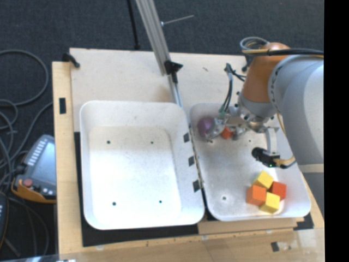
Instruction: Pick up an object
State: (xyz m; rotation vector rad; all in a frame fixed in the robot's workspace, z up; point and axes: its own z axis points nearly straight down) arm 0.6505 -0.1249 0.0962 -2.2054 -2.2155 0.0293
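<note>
While the gripper point(221, 131) hangs low in the right bin point(234, 201), its state impossible to tell, the small purple ball point(205, 126) beside it near the bin's far-left corner looks light, smooth and roll-prone, best pinched across its middle.

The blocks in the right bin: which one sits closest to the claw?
The upper yellow block. It sits at the top of the cluster, toward the claw; the red block, orange block and lower yellow block lie farther down the right bin.
</note>
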